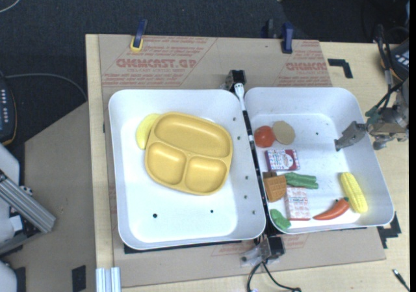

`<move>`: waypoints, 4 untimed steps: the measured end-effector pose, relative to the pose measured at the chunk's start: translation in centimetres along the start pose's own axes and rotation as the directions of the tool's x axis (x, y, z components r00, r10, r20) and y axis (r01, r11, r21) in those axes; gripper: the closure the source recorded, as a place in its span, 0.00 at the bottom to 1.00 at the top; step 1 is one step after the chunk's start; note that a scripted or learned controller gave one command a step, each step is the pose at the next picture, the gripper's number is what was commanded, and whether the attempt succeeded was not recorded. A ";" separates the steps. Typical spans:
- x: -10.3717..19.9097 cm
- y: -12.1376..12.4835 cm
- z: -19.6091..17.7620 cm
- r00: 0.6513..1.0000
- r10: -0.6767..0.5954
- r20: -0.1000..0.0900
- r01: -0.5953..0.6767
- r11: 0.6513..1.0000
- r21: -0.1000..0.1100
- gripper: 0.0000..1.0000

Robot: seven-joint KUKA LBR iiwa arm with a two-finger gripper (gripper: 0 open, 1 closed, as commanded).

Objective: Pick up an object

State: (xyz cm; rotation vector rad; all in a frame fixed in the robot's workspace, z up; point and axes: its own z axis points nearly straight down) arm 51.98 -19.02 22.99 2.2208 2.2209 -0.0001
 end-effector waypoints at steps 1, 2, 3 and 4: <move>0.5 -0.6 6.1 1.000 0.000 -0.004 0.000 1.000 0.007 0.00; -0.1 -0.4 12.3 1.000 0.001 -0.003 -0.001 1.000 0.007 0.00; 0.0 -0.5 14.7 1.000 0.000 -0.003 0.000 1.000 0.005 0.00; -0.1 -0.4 13.5 1.000 0.001 0.000 -0.001 1.000 0.000 1.00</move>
